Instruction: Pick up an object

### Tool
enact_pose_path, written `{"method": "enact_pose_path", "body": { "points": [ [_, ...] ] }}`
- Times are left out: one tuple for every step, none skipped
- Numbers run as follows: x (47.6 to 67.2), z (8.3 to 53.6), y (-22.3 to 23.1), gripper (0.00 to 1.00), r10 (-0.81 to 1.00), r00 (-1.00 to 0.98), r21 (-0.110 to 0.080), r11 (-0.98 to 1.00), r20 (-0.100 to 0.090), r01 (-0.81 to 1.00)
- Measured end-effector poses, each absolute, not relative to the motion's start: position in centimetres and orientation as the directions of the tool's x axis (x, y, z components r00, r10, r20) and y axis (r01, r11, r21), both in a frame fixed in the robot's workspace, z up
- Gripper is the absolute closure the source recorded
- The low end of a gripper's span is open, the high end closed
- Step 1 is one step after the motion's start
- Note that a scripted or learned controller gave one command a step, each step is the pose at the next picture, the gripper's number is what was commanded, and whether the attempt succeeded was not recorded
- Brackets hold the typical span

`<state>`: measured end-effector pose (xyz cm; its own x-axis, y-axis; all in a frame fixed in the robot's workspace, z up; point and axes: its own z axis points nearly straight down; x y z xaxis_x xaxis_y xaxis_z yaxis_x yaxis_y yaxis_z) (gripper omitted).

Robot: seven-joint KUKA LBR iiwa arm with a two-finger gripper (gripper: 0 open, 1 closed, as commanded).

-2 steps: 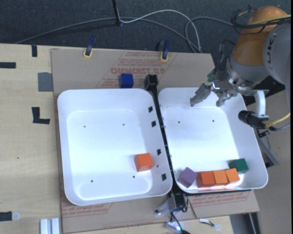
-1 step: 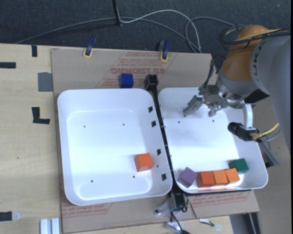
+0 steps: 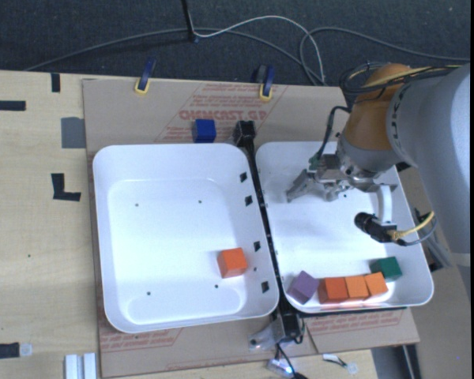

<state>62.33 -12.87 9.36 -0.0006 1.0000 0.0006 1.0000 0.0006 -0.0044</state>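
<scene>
My gripper (image 3: 310,195) hangs over the upper middle of the right bin (image 3: 284,158), fingers spread open with nothing between them. Along that bin's front wall lie a purple block (image 3: 302,287), a row of orange blocks (image 3: 353,288) and a green block (image 3: 387,268), all well below the gripper. A lone orange cube (image 3: 232,262) rests in the left bin (image 3: 118,164), near its front right corner.
A blue cube (image 3: 205,129) sits on the cardboard behind the left bin. A black divider with clips (image 3: 257,212) runs between the bins. The grey arm (image 3: 426,140) covers the right bin's far right side, and cables (image 3: 245,30) trail at the back.
</scene>
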Motion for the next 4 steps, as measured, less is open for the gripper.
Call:
{"method": "enact_pose_path", "body": {
  "points": [
    [62.4, 10.6, -12.9, 1.0, 1.0, -0.001, 0.0, 0.001, 0.0, 1.0],
    [63.1, 15.4, -12.1, 1.0, 1.0, -0.001, 0.004, 0.001, 0.0, 1.0],
    [62.8, 20.2, -13.0, 1.0, 1.0, 0.0, 0.003, 0.0, -0.001, 1.0],
    [62.7, 24.4, -13.3, 1.0, 1.0, 0.0, 0.003, 0.0, -0.001, 1.0]
  ]
}}
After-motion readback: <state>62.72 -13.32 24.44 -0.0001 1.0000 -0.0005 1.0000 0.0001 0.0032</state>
